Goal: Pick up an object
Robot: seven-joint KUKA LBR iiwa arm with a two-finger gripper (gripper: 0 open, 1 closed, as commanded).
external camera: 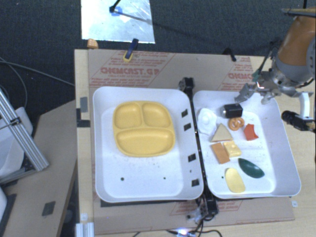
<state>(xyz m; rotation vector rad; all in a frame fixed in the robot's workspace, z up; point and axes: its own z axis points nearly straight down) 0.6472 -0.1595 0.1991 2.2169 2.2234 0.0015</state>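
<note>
Several small toy foods lie in the right bin [284, 147]. Nearest the camera is a pale yellow oblong piece [235, 179], with a dark green leaf-shaped piece [251, 169] just beside it. Farther in come an orange block [220, 153] touching a small yellow block [232, 148], then a tan wedge [221, 132], a red piece [251, 132] and an orange pretzel-like ring [236, 124]. A white rounded piece [207, 117] sits by the bin's left wall, and a black cylinder [231, 110] lies on its side near the far wall, touching the ring.

All these pieces lie nearer the camera than the tool [256, 93], which hangs over the bin's far rim, just beyond the black cylinder. Its two fingers are spread apart with nothing between them.

Left of these, the other bin [103, 132] holds a yellow divided plate [143, 128]. Both bins rest on cardboard on the worktop [54, 132]. Beyond them lie a blue-and-yellow clip [131, 49] and a shiny sheet [117, 13].
</note>
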